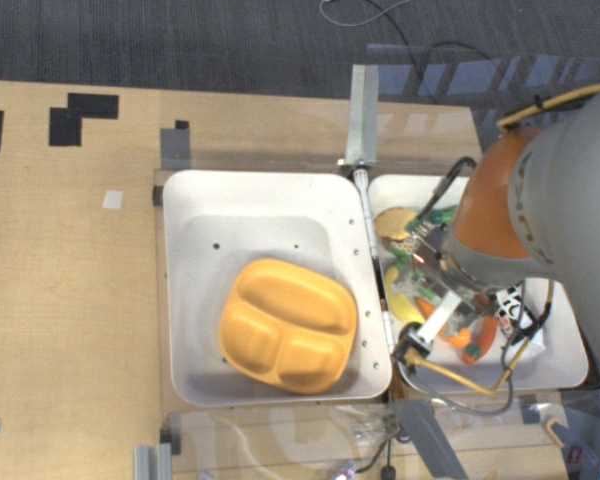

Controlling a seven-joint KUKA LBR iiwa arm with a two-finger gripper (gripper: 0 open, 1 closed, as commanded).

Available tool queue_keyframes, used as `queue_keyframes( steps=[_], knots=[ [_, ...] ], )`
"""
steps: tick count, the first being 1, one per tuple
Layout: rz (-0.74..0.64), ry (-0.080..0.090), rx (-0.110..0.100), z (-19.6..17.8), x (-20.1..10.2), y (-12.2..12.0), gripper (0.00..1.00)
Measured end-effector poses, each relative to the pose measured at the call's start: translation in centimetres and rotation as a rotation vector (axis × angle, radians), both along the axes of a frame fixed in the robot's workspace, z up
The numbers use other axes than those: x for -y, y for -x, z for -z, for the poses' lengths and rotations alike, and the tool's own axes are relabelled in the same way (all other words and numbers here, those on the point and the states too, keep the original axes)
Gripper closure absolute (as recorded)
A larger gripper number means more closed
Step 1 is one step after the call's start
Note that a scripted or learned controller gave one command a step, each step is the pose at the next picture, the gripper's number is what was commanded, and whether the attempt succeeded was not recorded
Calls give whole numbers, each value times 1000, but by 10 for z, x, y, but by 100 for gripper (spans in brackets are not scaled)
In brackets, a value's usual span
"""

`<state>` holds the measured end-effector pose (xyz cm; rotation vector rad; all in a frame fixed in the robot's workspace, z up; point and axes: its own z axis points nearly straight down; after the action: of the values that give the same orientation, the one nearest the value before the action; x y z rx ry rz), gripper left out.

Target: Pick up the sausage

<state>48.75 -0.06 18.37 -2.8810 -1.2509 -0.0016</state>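
We see the grey arm low over the right bin, gripper among small food pieces, open or closed we cannot tell, yellow divided tray in the left bin

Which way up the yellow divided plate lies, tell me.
Upside down, it seems: the yellow divided plate in the left bin shows bulging compartment undersides, no hollows.

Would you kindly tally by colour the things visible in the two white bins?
Yellow-orange moulded plastic tray: 1
Tan round flat piece: 1
Small green piece: 1
Small orange-red piece: 1
Total: 4 clearly visible; the arm may hide more.
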Motion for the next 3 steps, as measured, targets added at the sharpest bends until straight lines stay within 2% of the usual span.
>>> queue_keyframes(
  steps=[1, 2, 3],
  knots=[
    [221, 1, 0, -1, -31, -80, 0],
    [208, 0, 2, -12, -32, -81, 100],
    [191, 1, 5, -148, 36, -100, 100]
  ],
)
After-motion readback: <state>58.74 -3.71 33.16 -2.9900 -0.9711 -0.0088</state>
